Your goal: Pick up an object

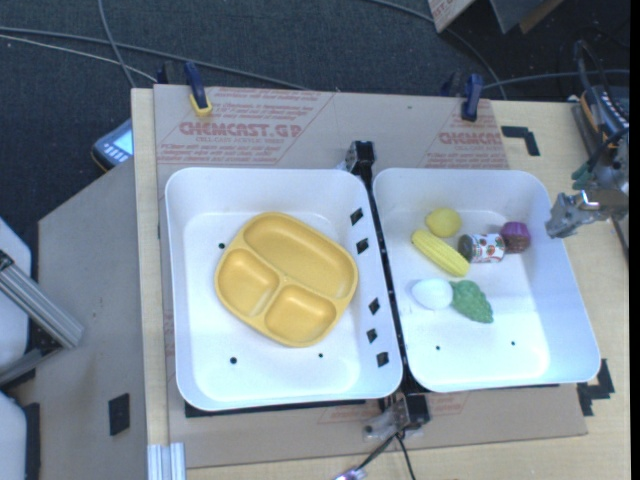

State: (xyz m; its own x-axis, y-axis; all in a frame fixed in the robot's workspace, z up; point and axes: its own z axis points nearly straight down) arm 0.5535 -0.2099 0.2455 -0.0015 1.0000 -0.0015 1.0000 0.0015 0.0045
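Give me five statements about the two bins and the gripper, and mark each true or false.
1. The yellow divided tray lies in the left bin. True.
2. The corn cob lies in the left bin. False: it is in the right bin.
3. The white egg lies beside the green leafy piece. True.
4. The gripper holds the purple item. False: it sits at the right bin's right rim, with nothing visibly in it.
5. The yellow divided tray carries the small can. False: the can is in the right bin.
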